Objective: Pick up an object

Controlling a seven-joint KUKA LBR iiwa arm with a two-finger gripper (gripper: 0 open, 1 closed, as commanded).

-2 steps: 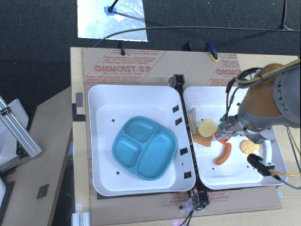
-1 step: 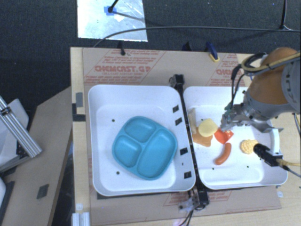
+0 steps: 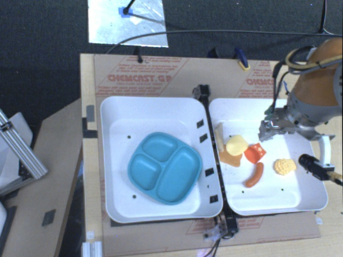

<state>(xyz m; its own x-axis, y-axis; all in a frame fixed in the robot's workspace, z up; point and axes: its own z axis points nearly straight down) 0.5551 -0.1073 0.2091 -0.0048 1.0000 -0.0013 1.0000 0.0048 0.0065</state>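
Glossy blue plastic tray [image 3: 164, 167] — smooth white bins [image 3: 120, 111] (matt bench [image 3: 161, 74]).

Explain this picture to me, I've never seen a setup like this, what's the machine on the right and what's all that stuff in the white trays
You're looking down at a slant from one fixed camera above a workbench. The grey machine with the orange band is a robot arm reaching in from the right. Its gripper, a two-fingered claw, hovers over the right bin, near its back edge.

Two shallow white bins sit side by side. The left bin has a blue divided plate in it. The right one has toy food: a yellow round piece on an orange slice, a red piece, a sausage and a corn cob.

The arm's job is to pick something up. I see nothing between its fingers.
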